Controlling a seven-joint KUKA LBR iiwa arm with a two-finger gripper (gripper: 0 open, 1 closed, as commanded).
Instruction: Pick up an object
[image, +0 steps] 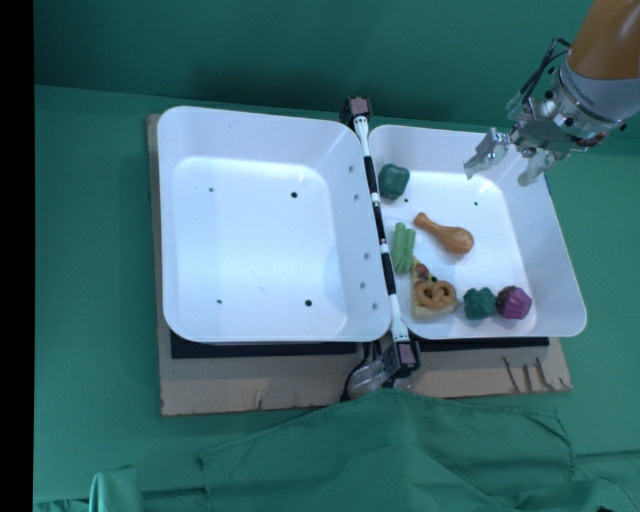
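purple toy (513, 302) lies well below the spread-fingered gripper (510, 160).

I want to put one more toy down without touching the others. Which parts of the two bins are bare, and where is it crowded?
The left bin is bare all over. In the right bin, bare floor lies between the chicken leg and the far rim, under the gripper. Crowded: the near strip with the pretzel, broccoli and purple toy, and the divider side with the green beans and pepper.
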